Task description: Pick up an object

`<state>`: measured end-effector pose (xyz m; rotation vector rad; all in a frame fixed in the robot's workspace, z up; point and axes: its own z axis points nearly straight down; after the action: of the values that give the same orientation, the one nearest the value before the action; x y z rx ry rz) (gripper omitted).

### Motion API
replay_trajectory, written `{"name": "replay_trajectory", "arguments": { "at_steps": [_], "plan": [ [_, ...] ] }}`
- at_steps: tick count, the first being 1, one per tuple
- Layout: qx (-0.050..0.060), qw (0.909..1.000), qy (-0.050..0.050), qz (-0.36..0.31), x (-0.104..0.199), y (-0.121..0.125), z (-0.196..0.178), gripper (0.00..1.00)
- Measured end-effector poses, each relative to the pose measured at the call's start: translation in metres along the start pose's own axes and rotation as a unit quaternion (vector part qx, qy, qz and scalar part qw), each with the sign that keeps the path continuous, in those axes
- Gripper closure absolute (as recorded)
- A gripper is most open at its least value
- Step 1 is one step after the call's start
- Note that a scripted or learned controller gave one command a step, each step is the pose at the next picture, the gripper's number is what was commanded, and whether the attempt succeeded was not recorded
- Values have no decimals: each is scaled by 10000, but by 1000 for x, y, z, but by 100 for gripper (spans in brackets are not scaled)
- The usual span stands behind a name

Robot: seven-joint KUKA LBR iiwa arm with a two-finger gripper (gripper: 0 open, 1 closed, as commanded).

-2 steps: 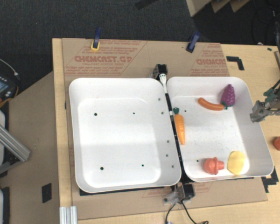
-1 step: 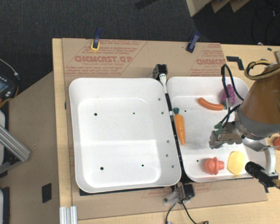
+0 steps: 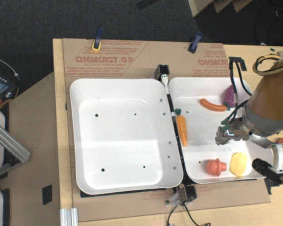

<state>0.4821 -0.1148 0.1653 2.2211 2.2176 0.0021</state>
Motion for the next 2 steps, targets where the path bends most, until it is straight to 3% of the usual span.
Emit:
{"name": "replay_trajectory", "arguments": {
  "at_steps": [2],
  "plan": [
    [-24,10000,-13,5,-1,1,-20,100]
  ]
}}
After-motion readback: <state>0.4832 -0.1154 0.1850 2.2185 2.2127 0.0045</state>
